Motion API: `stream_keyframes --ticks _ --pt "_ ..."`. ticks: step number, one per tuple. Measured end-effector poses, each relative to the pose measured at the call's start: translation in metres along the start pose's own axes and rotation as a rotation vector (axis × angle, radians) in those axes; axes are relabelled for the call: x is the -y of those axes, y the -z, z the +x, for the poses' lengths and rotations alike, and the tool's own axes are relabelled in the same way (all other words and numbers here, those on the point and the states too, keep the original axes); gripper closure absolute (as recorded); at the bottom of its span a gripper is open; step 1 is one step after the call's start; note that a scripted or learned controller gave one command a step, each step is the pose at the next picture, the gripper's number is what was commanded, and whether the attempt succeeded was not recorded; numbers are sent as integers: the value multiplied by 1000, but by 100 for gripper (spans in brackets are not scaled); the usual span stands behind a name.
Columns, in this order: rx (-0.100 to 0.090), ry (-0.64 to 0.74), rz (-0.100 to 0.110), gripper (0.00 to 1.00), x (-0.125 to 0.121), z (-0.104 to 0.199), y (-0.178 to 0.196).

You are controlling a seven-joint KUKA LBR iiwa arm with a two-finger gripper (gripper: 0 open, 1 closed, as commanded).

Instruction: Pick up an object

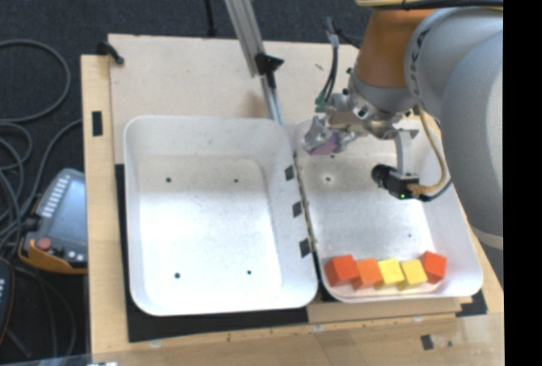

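Honestly, the obvious candidates here are the row of small blocks (385, 270) lined up along the near edge of the right bin (461, 237). There's a red-orange block (342, 268) at the left end, then an orange one, two yellow ones, and another red-orange block (434, 265) by the near right corner, sitting a bit askew. They're packed side by side and touching.

The gripper (324, 138) is over the far left corner of that same bin, right by the rim it shares with the left bin (135, 186), so it's well apart from the row. Whether it's open or closed I can't tell from this angle. There's a small mauve thing (323, 145) right at its tip, but I can't say if that's a held object or just part of the hardware.

My guess on handling is that the blocks look like light, stiff cubes, foam or wood, nothing fragile. Flat faces should grip fine and not be slippery.

The annoying part is how tightly they're packed. The left and right faces of the middle ones are blocked by neighbours, and the bin wall crowds the near side. I'd go for an end block, probably the left one, since its outer face is free. Pinching across the far and near faces could also work if there's room by the wall. Coming down off-centre would most likely just shove the row along.
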State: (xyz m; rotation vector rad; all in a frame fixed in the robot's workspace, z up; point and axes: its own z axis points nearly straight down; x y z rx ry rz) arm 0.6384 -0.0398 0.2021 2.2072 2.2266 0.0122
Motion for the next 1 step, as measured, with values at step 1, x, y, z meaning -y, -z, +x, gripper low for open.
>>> stream_keyframes --ticks 1 --pt "-2 -1 13 100 59 61 -5"
